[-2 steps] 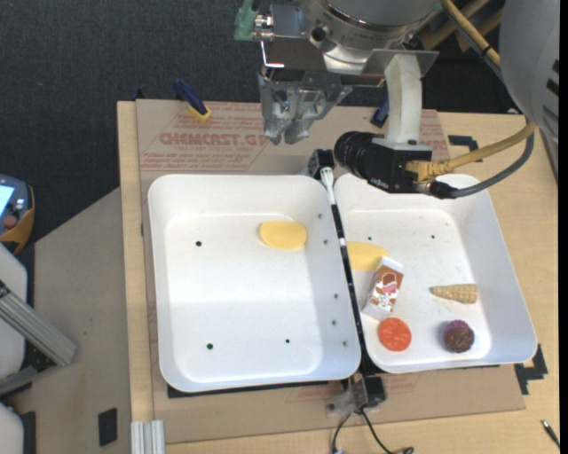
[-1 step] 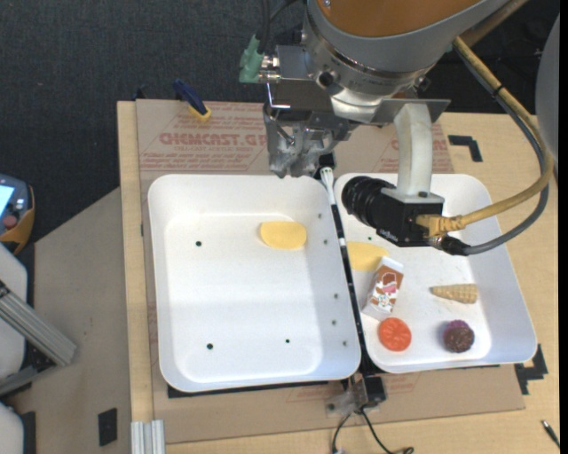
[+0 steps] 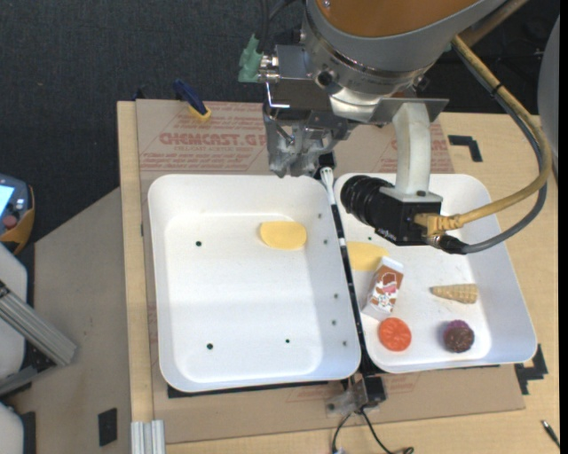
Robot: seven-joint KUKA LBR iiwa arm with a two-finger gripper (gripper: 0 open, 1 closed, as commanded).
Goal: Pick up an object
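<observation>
Grey arm with the orange band (image 3: 390, 22) comes in from top right and fills the upper centre, wrist hanging over the far edge of the bins where they meet. Under everything sits a flat brown cardboard sheet with red lettering (image 3: 209, 133), on dark carpet.

Left shallow white plastic bin (image 3: 177, 293): one thing in it, a pale yellow flat oval piece (image 3: 283, 235), up in the far right part, well apart from the walls.

Right shallow white plastic bin (image 3: 506, 301): partly covered by a black cylindrical unit on a white bracket (image 3: 390, 208) with a tan hose running off right. Toward the near side lie a yellow wedge-like piece (image 3: 362, 257) tucked against the dividing wall and partly under the black unit, a small white carton with a red and brown picture (image 3: 384, 291) just beside it, an orange round tomato-like piece (image 3: 395, 334) near the carton's lower end, a dark purple round piece (image 3: 458, 336) to its right, and a tan ridged cone (image 3: 455, 293) above the purple one.

Metal two-finger gripper (image 3: 300, 164) hangs over the far rim of the left bin near the divider, nothing visibly between the fingers. Can't tell if jaws are apart or together from this angle. The yellow oval is just nearer than it, not touching.

Small blue and yellow clip (image 3: 192, 99) sits on the cardboard's far left.
</observation>
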